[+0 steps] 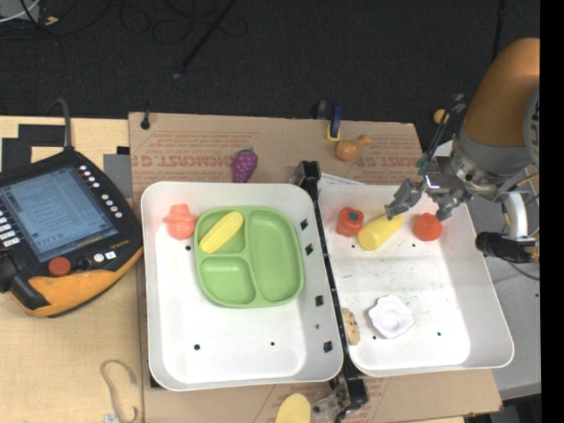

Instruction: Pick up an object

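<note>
In right-hand shallow white bin [476,324], far end: two-finger gripper [425,203], fingers spread, nothing between them. Just below-left of hand: yellow rounded plastic piece [379,233]. Further left: small red-orange cylinder with green top [350,221]. Just beneath right finger: red round plastic fruit [428,227]. Well nearer camera: white crumpled item [390,315].

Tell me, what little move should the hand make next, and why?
Probably lower a bit and close. The hand hangs with fingers spread over the right bin, between the yellow piece and the red ball, holding nothing.
</note>
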`<act>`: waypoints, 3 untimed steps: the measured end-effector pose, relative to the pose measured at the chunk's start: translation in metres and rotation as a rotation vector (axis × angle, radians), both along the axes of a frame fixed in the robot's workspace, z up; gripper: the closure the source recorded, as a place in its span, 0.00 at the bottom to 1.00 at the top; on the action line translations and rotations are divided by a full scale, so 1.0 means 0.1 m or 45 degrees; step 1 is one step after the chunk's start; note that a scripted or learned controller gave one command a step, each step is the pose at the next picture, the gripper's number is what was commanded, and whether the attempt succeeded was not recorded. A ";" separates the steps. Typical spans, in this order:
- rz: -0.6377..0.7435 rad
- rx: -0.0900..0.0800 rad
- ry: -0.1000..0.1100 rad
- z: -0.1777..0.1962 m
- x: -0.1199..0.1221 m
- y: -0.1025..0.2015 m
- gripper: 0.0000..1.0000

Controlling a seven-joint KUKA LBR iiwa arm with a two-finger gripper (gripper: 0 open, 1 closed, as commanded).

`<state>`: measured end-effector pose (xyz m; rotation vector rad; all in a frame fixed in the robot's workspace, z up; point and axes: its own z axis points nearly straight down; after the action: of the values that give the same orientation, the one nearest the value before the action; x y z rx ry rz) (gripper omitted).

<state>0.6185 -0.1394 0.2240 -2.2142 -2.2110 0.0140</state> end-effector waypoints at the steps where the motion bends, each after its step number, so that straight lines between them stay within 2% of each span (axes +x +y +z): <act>1: 0.002 -0.002 -0.016 0.08 0.02 0.00 0.00; 3: 0.001 -0.001 -0.012 -0.92 -0.01 0.14 0.00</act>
<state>0.6176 -0.1251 0.1322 -2.2182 -2.2173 0.0048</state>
